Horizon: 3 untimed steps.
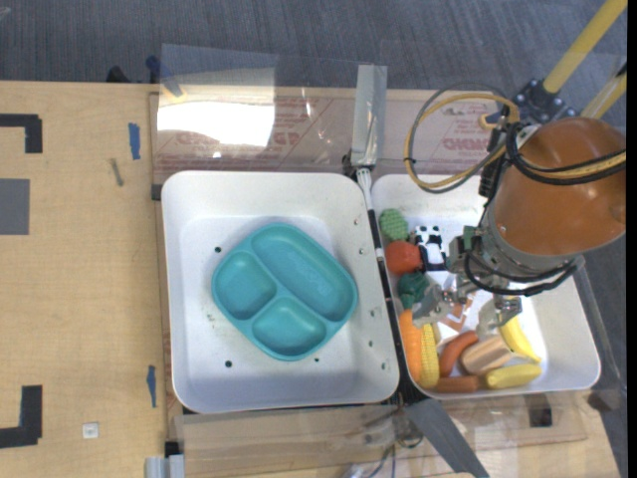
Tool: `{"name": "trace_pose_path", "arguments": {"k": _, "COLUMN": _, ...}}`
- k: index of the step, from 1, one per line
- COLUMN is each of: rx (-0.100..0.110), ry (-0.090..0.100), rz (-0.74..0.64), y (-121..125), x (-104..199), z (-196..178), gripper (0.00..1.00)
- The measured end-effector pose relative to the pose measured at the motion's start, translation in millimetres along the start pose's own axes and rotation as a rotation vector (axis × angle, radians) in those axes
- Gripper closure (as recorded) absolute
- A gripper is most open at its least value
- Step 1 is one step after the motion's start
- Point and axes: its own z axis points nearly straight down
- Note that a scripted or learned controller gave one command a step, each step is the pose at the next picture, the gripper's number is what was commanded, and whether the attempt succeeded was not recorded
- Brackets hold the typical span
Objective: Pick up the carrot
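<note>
Carrot (409, 340) lies left of gripper (464, 302) — apart

Teal divided plate (284, 289) in the left white bin (189, 207); orange carrot (409, 337) beside yellow corn (429, 352); red-orange tomato (402, 257); green vegetable (393, 224); black-and-white patterned toy (430, 244); yellow banana (518, 339); arm's orange band (557, 192); light wooden table (75, 267)

A pale wooden surface (70, 297) carries black corner marks and small blue tape pieces. Beyond its far edge lies a dark grey floor (299, 13).
</note>
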Motion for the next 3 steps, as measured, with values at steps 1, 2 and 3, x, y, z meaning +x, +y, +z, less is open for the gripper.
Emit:
{"name": "trace_pose_path", "arguments": {"k": 1, "rx": -0.005, "ry": 0.001, "rz": -0.128, "y": 34.1, "x": -58.3, "z": -0.1, "gripper": 0.0}}
{"name": "trace_pose_path", "arguments": {"k": 2, "rx": -0.002, "ry": 0.001, "rz": -0.209, "y": 21.4, "x": 7.3, "z": 0.2, "gripper": 0.0}}
{"name": "trace_pose_path", "arguments": {"k": 3, "rx": -0.002, "ry": -0.001, "rz": -0.296, "y": 29.5, "x": -37.7, "z": -0.1, "gripper": 0.0}}
